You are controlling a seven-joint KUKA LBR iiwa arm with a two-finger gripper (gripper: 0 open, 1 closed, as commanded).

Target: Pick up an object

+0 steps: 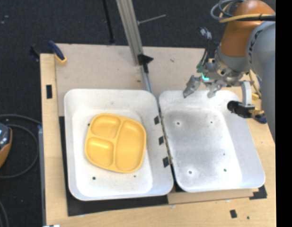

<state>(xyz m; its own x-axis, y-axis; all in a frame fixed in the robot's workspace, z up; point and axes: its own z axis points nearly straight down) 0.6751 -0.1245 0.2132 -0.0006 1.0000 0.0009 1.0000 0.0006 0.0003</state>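
Note:
A yellow divided plate (116,142) with three compartments lies flat in the left white bin (75,103). My gripper (201,89) hangs above the far rim of the right white bin (240,174), well to the right of the plate and apart from it. Its two grey fingers (190,87) are spread with nothing between them.
A slanted aluminium post (131,27) rises behind the gap between the two bins. Black clips (161,141) join the bins at their shared edge. A blue and yellow clamp (57,51) sits at the bench's far left corner.

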